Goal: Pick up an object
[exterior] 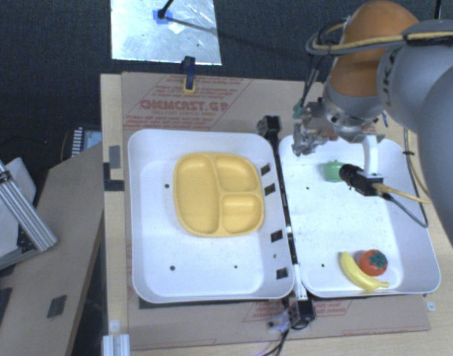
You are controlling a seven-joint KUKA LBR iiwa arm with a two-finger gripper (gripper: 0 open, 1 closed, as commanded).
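Note:
My gripper [303, 145] hangs over the far left corner of the right bin [315, 221], with nothing visible in it. A small green object [331, 170] lies just to its right on the bin floor, partly behind the robot's wrist hardware. A yellow banana [357, 273] and a red tomato-like ball [374, 262] rest side by side at the bin's near right corner, far from the gripper.
The left bin [148, 221] holds a yellow divided plate [216, 193] in its middle. A black ridge with clips [280, 199] separates the two bins. The arm's grey and orange body [404, 58] looms over the right bin's far side.

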